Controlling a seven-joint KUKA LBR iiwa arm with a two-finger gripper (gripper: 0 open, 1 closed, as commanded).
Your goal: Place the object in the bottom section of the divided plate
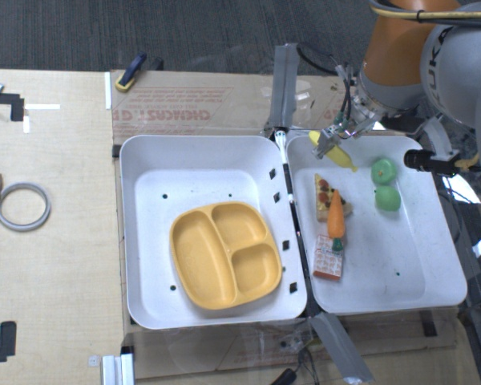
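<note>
A yellow divided plate lies in the left white bin; it has one long section on the left and two smaller ones on the right. My gripper is over the far left corner of the right bin. It is shut on a yellow banana-like object, which sticks out on both sides of the fingers. The object hangs just above the bin floor, beyond the pizza slice.
On the right bin's floor lie a pizza slice, a carrot, a small red box and two green fruits. A tape roll rests on the bench at left. A grey divider post stands between the bins.
</note>
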